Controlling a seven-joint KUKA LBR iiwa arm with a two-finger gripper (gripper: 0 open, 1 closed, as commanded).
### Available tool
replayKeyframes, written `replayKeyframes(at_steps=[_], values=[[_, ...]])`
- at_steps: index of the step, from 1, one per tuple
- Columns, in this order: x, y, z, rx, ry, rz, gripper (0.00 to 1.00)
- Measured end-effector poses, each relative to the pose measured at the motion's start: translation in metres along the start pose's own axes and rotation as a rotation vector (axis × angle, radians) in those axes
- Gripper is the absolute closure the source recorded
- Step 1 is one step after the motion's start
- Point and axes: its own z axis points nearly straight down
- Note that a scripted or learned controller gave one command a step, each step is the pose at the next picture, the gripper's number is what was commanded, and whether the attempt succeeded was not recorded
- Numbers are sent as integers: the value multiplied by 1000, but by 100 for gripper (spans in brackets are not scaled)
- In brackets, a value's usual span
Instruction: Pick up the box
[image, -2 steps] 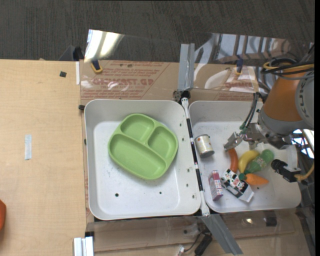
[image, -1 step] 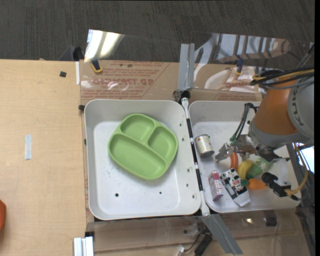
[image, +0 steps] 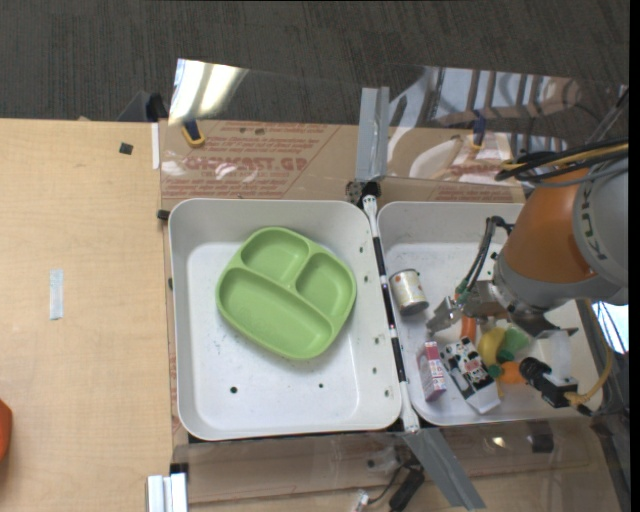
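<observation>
Hand hovered in the right bin, its opening unclear to me, with the box lying nearer at the left, so I judged it needed centring over that before descending.

Arm: cut off at right edge.
Right bin: far side hidden beneath the arm.
Gripper: finger state unclear.
</observation>
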Motion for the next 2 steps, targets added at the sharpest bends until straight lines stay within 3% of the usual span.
replayKeyframes(at_steps=[1, 2], values=[[2, -29, 0, 0, 0, 10, 0], [1, -29, -9, 0, 0, 16, 100]])
